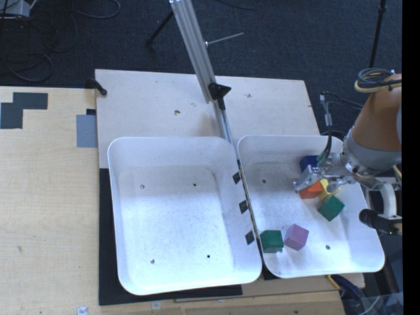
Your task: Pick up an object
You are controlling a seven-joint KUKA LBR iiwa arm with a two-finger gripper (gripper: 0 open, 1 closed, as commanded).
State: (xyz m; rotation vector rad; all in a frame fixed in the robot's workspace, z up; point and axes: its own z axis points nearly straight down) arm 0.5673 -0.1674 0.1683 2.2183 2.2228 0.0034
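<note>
Right white bin (pixel 367 258): small orange block (pixel 314 189) under end effector (pixel 317 181).

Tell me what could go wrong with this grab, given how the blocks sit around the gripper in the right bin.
1. The gripper sits in a tight cluster: orange block, blue block and a green block. It may pinch two or push them aside.
2. The cluster lies near the right bin far side, close to the arm, so the approach looks cramped.
</note>
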